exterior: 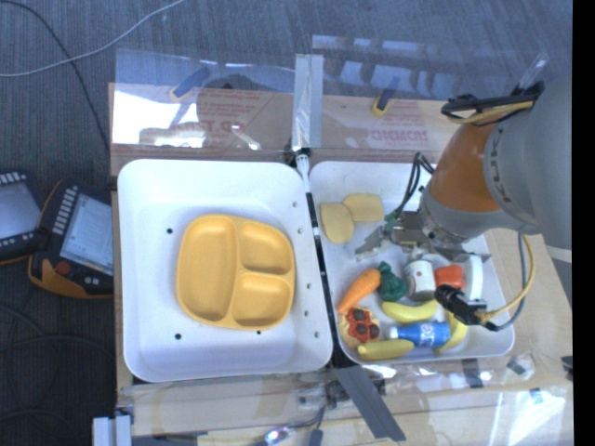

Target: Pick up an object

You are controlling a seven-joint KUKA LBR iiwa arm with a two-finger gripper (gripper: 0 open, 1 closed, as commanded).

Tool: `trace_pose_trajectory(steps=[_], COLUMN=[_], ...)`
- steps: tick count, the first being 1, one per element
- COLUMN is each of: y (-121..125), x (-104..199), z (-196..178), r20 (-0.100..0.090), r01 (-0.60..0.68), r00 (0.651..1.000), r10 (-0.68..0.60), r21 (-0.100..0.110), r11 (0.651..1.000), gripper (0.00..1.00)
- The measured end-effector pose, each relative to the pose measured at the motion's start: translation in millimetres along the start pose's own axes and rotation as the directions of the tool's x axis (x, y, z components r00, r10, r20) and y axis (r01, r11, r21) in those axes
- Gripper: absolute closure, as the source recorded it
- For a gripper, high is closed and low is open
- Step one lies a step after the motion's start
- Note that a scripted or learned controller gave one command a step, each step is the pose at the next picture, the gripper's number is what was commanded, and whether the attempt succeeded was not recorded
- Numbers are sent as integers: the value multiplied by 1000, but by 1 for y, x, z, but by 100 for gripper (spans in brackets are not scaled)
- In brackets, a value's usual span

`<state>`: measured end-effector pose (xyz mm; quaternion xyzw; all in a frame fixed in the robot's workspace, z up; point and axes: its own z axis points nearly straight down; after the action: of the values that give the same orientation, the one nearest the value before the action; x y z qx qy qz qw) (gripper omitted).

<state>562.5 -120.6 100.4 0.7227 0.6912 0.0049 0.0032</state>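
1. The bench carries two white bins side by side, with clear plastic sheeting and brown board behind them; reddish printing on the board is too blurred to read.
2. The arm, grey with an orange band, reaches in from the right over the right bin.
3. The left bin holds a yellow tray with three compartments, lying flat near the bin's middle.
4. The right bin holds a cluster of small toys in its near half.
5. A pendant with a screen lies on the floor left of the bins; nothing on the screen is legible.
6. The gripper hangs low in the right bin, just right of the crackers and just above the carrot; whether it is spread or closed I cannot tell, and nothing is seen caught in it.
7. Two pale round crackers lie overlapping at the bin's far left.
8. A banana lies beside a blue packet; the packet's white lettering is unreadable.
9. A carrot lies slantwise near the bin's left wall, touching a green toy.
10. A white can stands beside a red piece.
11. A small red toy sits below the carrot.
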Motion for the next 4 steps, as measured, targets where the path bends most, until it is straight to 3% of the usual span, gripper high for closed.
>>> trace_pose_trajectory(steps=[1, 3, 4], y=[-62, -73, -69], x=[8, 20, 18], z=[9, 9, 8], r20=[6, 6, 13], r01=[18, -90, 108], r00=[1000, 996, 994], r10=[-18, 91, -107], r21=[-6, -13, -22], r11=[1000, 996, 994], gripper=[0, 0, 0])
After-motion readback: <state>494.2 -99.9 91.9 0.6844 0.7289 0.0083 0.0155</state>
